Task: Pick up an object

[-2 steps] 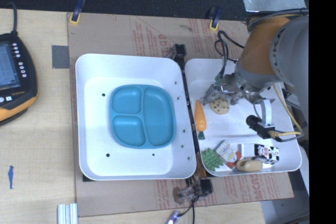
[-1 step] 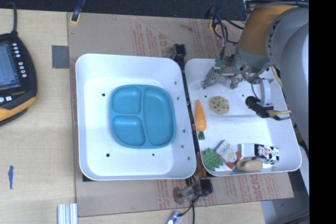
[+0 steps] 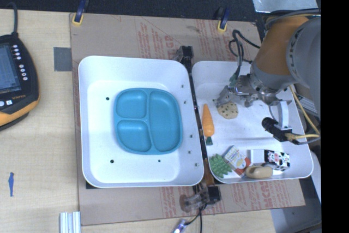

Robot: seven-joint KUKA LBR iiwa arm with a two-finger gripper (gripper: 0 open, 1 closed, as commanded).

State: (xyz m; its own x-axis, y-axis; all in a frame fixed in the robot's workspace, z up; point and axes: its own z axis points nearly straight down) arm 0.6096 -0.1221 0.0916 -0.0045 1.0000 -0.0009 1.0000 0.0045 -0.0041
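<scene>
— At the right bin's far half, report the item nearest you.

— Cookie: round, tan, dark-speckled, lying flat on the floor of the right bin. My gripper stands just beyond it, on the side of the far wall. Contact with the cookie: cannot tell. Jaw state: cannot tell; this slant does not resolve spread or pressed together.

— Report the other contents of that bin.

— Carrot: lies lengthwise along the left wall, just left of the cookie and apart from it. Along the near wall, left to right:
1. Green piece, in the near left corner.
2. Packet, touching the green piece.
3. Tan roll, just beside the packet, against the near wall.
4. Black-and-white block, near the right corner, just beyond the roll.
All four lie well apart from the cookie.

— Report surroundings.

— My arm, grey with an orange band, reaches in from the right over the right bin's far half. Left bin: set edge to edge with the right bin. It holds a blue plate with three compartments, near its middle. Both bins rest on a cardboard sheet. Two clamps grip the sheet's far edge. Pendant: at the bench's left edge, well apart from both bins.
</scene>
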